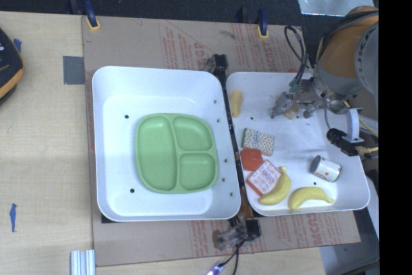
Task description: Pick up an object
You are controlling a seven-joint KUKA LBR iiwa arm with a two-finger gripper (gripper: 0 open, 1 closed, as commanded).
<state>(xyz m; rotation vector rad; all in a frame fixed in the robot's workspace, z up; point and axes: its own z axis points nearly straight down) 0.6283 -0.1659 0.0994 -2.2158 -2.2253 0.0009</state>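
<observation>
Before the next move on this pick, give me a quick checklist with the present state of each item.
1. End effector over the right bin: ok.
2. Object seen between its fingers: not ok, none visible.
3. Fingers open or shut: cannot tell.
4. Nearby targets free of the arm: ok; two bananas, small can, patterned packet.
5. Green divided plate alone in the left bin: ok.

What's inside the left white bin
A green divided plate lies flat in the left bin, its three sections bare. Whatever is under the plate is covered.
</observation>
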